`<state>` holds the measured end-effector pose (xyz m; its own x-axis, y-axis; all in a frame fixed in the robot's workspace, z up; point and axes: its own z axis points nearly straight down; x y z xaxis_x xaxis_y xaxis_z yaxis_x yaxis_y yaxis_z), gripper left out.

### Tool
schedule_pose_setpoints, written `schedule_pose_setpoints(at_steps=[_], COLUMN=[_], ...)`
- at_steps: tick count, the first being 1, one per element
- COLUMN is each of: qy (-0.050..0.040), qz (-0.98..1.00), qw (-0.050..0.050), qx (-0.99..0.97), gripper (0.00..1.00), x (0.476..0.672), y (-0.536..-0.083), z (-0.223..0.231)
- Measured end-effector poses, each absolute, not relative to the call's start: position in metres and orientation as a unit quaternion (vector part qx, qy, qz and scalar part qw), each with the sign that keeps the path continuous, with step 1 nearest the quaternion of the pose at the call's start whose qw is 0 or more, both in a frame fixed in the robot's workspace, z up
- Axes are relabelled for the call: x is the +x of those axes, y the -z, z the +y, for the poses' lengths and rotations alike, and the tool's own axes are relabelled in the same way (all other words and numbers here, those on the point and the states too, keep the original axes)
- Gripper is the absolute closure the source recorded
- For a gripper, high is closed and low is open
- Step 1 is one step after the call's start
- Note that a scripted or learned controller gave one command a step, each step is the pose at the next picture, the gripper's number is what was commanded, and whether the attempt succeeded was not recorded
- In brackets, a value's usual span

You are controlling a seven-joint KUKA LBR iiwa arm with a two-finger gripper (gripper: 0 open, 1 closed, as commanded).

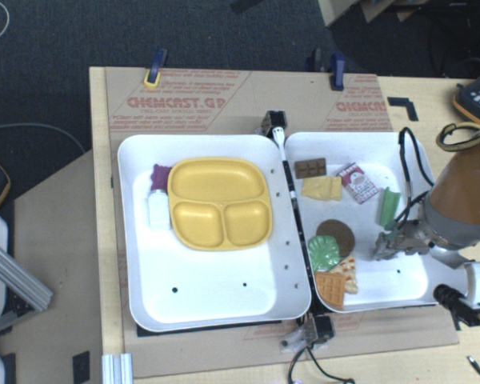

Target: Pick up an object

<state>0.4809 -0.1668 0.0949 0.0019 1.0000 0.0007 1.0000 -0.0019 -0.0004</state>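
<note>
White plastic walls hem me in on the right bin (300,146); my gripper (394,244) hangs low over its floor, toward the right wall, and I cannot tell from this angle how it is set; nothing shows clearly in its grasp. Just above it a green block (390,206) stands on a slant, near the bin's far right side; a red-and-white packet (358,182) lies beyond that, its print too small to read; a yellow wedge (322,188) and a dark brown bar (310,167) sit close to the dividing wall; a brown disc (337,234), a green ruffled piece (323,253) and a waffle-patterned piece (337,282) crowd the near left corner. Bare floor lies between that cluster and me, and along the near rim.

The left bin (144,294) holds a yellow divided tray (220,202), a purple item (160,176) and a white bottle (158,211) at its left edge; its near half is open floor.

Red lettering on the brown board (184,98) beneath reads CHEMCAST GP.
</note>
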Motion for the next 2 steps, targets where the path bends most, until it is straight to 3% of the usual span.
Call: schedule_pose_setpoints(at_steps=[2], qy=[0.002], qz=[-0.708], qw=[-0.005], qx=[-0.706], gripper=[1.0], x=[0.49], y=[-0.22], z=[-0.161])
